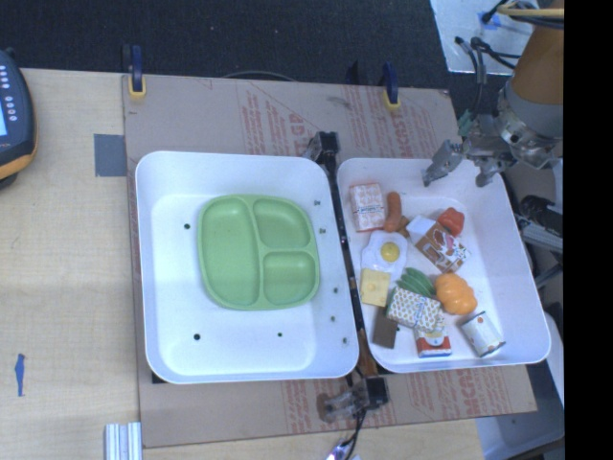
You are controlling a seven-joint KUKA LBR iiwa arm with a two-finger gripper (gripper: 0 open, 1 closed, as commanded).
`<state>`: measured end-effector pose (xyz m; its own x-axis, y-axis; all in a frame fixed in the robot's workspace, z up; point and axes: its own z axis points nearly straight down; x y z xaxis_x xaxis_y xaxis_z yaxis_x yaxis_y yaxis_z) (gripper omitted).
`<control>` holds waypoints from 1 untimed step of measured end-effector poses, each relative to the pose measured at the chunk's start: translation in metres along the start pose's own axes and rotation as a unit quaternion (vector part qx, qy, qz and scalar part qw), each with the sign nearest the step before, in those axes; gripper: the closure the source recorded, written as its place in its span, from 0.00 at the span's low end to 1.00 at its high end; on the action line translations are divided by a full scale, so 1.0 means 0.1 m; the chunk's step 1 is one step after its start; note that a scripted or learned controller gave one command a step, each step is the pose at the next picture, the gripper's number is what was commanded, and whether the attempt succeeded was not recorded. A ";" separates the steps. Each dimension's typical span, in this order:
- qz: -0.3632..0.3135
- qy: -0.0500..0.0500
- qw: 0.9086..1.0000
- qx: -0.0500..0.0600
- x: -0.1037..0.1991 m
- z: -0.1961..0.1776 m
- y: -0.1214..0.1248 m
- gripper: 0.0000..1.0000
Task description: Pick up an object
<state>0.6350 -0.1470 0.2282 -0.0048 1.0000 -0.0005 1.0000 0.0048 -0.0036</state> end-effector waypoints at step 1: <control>0.002 0.000 1.000 0.005 -0.47 0.99 -0.31 0.00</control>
<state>0.6036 -0.1940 0.1297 -0.0010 1.0000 -0.0009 0.9999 0.0010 -0.0128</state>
